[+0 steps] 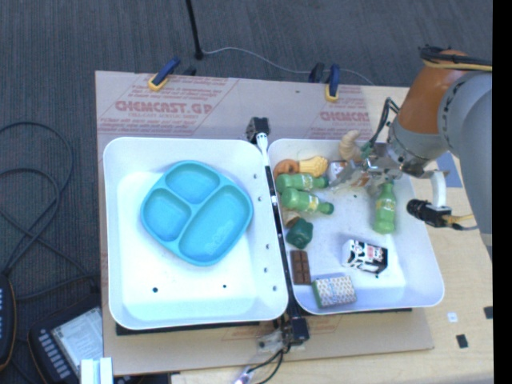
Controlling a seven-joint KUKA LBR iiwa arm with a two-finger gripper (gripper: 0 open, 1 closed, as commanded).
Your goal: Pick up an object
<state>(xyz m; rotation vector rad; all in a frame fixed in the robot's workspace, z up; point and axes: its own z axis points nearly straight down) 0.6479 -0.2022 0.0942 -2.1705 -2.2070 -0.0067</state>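
The hand (370, 166), whether spread or closed I cannot tell, hangs low in the right bin (416, 290), with a green bottle (386, 207) lying just below-right of it.

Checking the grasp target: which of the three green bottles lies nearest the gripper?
The green bottle lying alone at the right bin's far right, just below the gripper. The other two bottles lie together near the bin's left wall.
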